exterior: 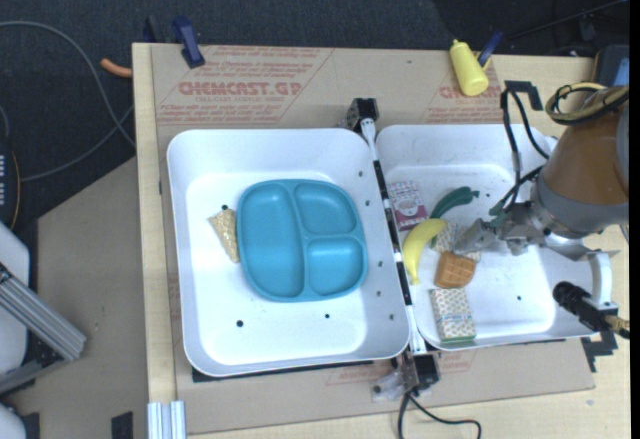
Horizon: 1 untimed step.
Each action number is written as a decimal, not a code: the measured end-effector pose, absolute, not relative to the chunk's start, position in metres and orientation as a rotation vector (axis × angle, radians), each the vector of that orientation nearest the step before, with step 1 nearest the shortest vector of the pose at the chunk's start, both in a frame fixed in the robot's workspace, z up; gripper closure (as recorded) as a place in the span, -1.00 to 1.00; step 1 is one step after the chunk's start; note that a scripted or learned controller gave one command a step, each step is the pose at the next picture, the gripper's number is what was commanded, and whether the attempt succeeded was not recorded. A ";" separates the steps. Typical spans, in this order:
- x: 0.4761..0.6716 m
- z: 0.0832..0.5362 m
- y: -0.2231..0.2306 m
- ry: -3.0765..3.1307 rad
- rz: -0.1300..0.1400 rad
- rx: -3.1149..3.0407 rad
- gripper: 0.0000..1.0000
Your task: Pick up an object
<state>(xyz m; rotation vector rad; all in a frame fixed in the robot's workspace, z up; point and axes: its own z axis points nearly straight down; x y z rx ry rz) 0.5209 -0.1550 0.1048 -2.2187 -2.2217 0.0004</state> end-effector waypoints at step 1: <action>0.562 0.088 -0.118 -2.227 -0.007 -2.226 -1.00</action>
